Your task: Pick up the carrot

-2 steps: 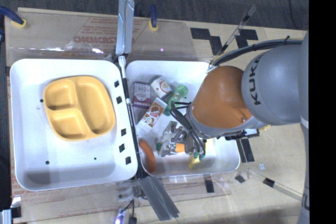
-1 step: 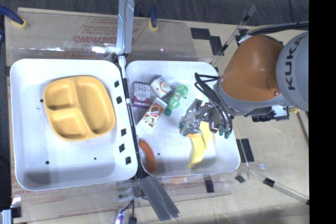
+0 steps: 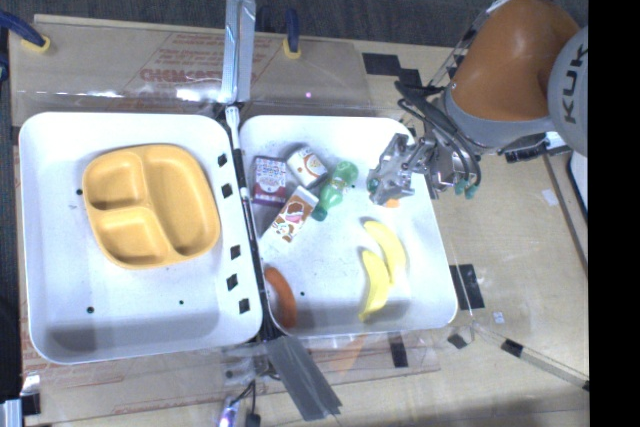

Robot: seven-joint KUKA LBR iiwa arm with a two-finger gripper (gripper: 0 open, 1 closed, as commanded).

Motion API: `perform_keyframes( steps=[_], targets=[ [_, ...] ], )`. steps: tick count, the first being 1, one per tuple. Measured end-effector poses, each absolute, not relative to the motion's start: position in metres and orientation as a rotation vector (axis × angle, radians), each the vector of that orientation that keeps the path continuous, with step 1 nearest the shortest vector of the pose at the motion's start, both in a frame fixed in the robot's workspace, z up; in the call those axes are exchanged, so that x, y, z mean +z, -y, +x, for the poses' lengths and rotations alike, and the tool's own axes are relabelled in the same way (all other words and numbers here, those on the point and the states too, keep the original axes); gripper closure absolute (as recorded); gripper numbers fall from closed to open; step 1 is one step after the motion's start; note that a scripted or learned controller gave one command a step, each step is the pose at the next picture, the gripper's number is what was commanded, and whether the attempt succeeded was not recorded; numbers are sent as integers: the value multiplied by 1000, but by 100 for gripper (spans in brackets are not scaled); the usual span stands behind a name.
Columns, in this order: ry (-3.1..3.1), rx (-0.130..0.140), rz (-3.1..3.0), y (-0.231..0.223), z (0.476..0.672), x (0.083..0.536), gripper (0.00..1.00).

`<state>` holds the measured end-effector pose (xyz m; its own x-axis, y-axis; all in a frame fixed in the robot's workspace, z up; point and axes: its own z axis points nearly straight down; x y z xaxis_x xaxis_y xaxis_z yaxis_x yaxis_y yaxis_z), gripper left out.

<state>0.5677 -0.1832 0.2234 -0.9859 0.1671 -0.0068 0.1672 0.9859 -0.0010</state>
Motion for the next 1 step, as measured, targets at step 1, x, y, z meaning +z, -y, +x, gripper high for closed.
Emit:
perform_keyframes(
  steps=[1],
  targets=[
    [-3126,-5,-183,209,618,240,100]
  ],
)
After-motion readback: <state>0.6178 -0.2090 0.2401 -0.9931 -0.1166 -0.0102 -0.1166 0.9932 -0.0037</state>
